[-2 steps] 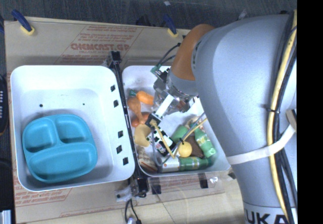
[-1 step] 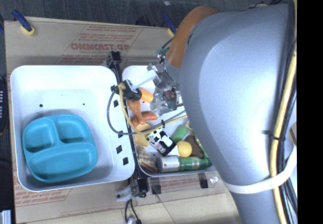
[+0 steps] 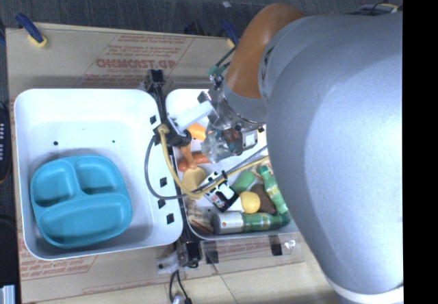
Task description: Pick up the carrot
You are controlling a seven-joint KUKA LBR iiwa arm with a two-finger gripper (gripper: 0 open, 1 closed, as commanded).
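An orange piece that looks like the carrot [image 3: 196,131] lies in the upper left part of the right bin [image 3: 179,100], beside a white object. My gripper [image 3: 220,140] hangs low over the bin just to the right of it, very close to it. The wrist hardware and the big grey arm [image 3: 328,131] cover most of the bin. A second small orange-red item [image 3: 199,157] sits just below, near the gripper's tip.
The left bin [image 3: 41,111] holds a blue divided plate [image 3: 81,198]. In the right bin's lower part lie a yellow lemon [image 3: 250,202], a green bottle [image 3: 271,190], a can [image 3: 233,222] and a yellowish item [image 3: 193,178]. Cables [image 3: 153,166] loop along the divider.
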